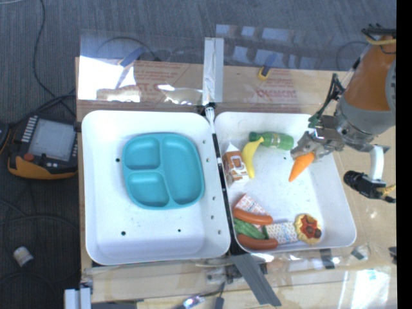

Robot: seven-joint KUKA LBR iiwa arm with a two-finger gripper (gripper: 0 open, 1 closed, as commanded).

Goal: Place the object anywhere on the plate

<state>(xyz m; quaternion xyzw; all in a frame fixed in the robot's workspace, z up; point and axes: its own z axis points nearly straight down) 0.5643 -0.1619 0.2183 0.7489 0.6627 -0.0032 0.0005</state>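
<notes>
2 bins point(96, 237), 1 plate point(161, 170), 1 carrot point(300, 166), 2 hot dogs point(252, 217).

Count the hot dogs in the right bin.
2, both at the near end of the right bin: one hot dog lies beside the wrapped snack, the other hot dog against the near wall. Part of the lower one may be hidden by the rim.

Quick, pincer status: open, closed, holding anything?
Pincer: closed on the orange carrot, held above the right bin.
</notes>
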